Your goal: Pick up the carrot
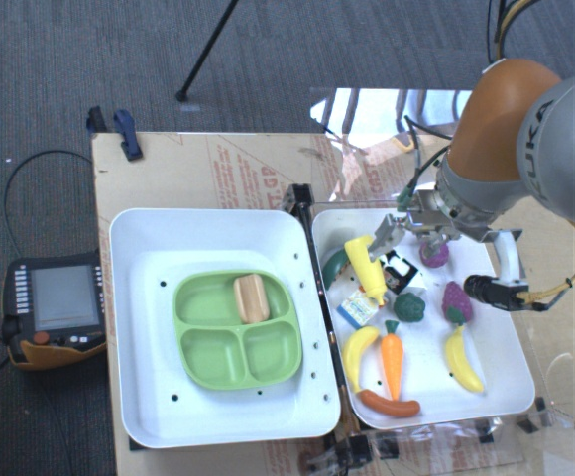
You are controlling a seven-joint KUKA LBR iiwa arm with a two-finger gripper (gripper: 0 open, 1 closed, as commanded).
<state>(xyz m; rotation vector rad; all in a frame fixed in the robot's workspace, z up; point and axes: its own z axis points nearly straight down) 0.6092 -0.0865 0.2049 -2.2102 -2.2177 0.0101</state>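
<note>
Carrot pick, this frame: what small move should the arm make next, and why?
Probably shift the end effector toward the camera's near side and lower it over the carrot. The end effector hangs over the far part of the right bin, while the carrot lies nearer the front between two bananas, with a sausage just below.

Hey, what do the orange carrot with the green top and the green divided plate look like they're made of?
The orange carrot with the green top looks like moulded plastic: smooth, uniform colour, toy-like shape. The green divided plate also appears plastic, matte, with softly rounded compartment ridges. Neither is certain from this view.
</note>
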